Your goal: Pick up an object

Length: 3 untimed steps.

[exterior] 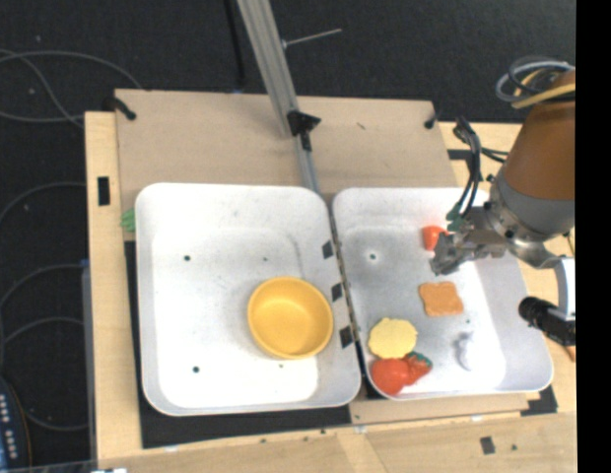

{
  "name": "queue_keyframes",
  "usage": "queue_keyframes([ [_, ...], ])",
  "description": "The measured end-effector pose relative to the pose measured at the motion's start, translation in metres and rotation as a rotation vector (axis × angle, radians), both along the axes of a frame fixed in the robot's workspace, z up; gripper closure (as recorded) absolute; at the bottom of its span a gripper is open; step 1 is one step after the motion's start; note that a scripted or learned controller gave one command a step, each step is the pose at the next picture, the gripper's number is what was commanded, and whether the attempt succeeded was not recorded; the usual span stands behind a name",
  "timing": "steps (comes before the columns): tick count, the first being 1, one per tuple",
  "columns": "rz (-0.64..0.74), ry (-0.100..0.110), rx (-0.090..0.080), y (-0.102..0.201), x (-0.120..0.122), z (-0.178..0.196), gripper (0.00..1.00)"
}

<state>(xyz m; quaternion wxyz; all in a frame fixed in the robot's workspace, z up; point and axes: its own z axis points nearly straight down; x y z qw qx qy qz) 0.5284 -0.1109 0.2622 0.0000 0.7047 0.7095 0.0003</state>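
the tan surface (217, 136) carries two shallow white bins side by side, the left bin (187, 264) and the right bin (503, 353) touching along their inner walls. the grey arm with its orange band (542, 156) enters from three o'clock and leans over the upper part of the right bin. a metal rail (271, 52) slants down from twelve o'clock toward the seam between the bins. in the left bin, a yellow bowl (289, 316) sits upright toward five o'clock of that bin. the gripper (446, 254) hangs low over the right bin, its dark tip too blurred to judge, so i cannot tell how it is set. just beside it at ten o'clock lies a small red piece (431, 236). an orange square block (441, 299) lies at six o'clock of the gripper, apart from it. at the bin's seven o'clock a yellow disc (392, 337) touches a red tomato-like toy (392, 373). a small grey object (464, 348) lies near five o'clock.
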Motion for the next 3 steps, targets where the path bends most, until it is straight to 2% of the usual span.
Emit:
queue_keyframes([
  [2,0.000,-0.001,-0.001,0.098,0.050,-0.021,1.00],
  [3,0.002,-0.001,0.002,0.146,0.062,-0.014,1.00],
])
